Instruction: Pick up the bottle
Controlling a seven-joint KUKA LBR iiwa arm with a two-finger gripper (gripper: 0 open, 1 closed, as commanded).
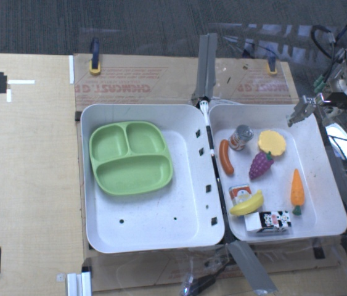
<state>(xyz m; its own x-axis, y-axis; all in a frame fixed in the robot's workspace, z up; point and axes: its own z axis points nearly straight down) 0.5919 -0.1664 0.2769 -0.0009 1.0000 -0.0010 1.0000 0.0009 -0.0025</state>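
Nearest your camera, the white milk carton with black cow patches [269, 221] lies along the right bin's [327, 159] front wall. Your target, the small silver-capped bottle [241, 137], lies at that bin's back left, just beside the red sausage [225, 157], with the purple grape bunch [261, 164] near. You see the gripper [304, 111] over the back right rim; its fingers' state you cannot tell.

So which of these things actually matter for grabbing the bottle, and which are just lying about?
Matters: the pincer at the right bin's far corner.

Lying about: can, sausage, grapes, carrot, banana, milk carton, green plate. I can't spot a clear bottle.
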